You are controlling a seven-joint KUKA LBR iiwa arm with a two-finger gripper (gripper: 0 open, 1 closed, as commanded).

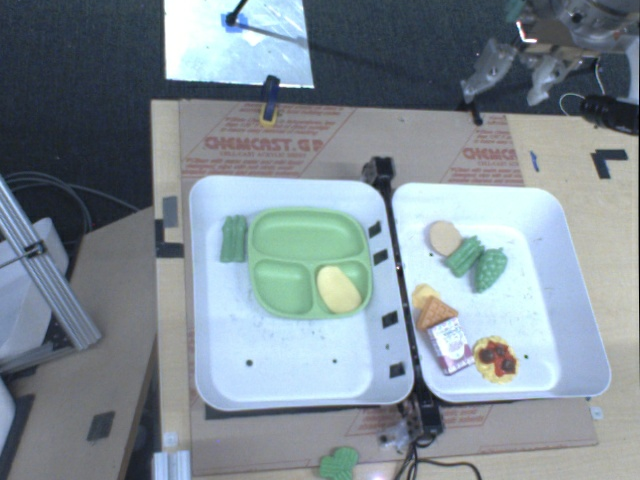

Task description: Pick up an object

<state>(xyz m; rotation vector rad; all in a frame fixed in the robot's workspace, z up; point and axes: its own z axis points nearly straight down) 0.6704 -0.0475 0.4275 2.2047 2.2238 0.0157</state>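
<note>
While the grey two-finger gripper (512, 76) hangs at the far right, beyond both bins, its pale fingers (484, 71) are spread wide with nothing between them. Inside the right white bin (570, 268) lie a round tan biscuit (444, 237), two green leafy toy pieces (478, 262), an orange wedge (434, 309), a small red-and-white carton (451, 346) and a yellow-and-red toy (495, 358). Within the left white bin (215, 358) sits a green divided plastic tray (300, 258) holding a yellow oval piece (339, 289), a green ridged strip (234, 239) just left of it.
</note>
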